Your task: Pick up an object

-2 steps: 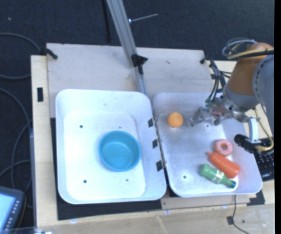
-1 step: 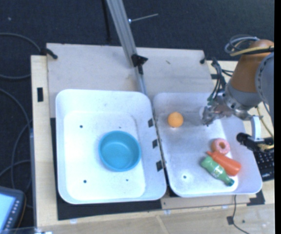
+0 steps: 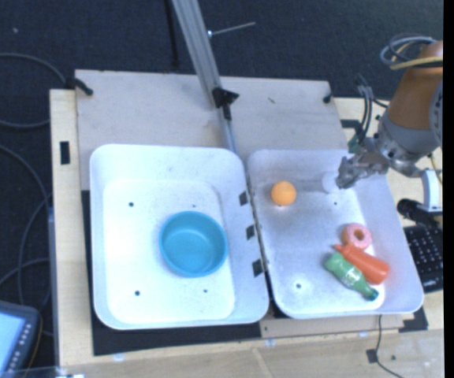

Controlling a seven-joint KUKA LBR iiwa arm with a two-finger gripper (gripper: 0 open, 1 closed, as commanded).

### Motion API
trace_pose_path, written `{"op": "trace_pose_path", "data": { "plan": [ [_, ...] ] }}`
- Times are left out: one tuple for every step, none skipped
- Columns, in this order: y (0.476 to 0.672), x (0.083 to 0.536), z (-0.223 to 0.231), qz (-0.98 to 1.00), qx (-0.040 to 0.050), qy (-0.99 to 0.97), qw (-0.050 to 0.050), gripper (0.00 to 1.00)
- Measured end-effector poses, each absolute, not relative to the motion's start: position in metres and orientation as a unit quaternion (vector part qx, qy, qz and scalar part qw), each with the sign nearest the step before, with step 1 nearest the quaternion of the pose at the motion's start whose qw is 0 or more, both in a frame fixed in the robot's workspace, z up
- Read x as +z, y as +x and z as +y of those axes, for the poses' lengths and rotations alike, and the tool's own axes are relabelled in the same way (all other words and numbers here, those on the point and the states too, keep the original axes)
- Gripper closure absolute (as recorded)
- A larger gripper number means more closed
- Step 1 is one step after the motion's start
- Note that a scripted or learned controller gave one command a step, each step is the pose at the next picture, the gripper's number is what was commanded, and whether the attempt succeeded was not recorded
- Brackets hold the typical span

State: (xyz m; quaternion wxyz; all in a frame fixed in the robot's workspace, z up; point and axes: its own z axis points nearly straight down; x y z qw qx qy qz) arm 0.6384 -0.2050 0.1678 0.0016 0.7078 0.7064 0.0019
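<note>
The right bin holds an orange ball near its back left. A pink ring, an orange carrot-shaped toy and a green bottle-shaped toy lie close together at its front right. My gripper hangs over the back right part of this bin, about a hand's width to the right of the ball and apart from it. A small pale object sits just left of the gripper's tip. The left bin contains a blue bowl.
A slanted metal pole rises behind the bins and meets the bench between them. A keyboard lies at the right edge, and a screen sits at the lower left. Cables trail on the dark floor.
</note>
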Motion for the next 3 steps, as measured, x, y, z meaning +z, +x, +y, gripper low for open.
{"op": "trace_pose_path", "data": {
  "plan": [
    [0.638, 0.232, -0.214, 0.705, 0.003, 0.709, 0.004, 1.0],
    [0.642, 0.298, -0.209, 0.709, 0.0028, 0.705, 0.003, 1.0],
    [0.635, 0.298, -0.156, 0.71, 0.0007, 0.704, 0.0, 1.0]
  ]
}}
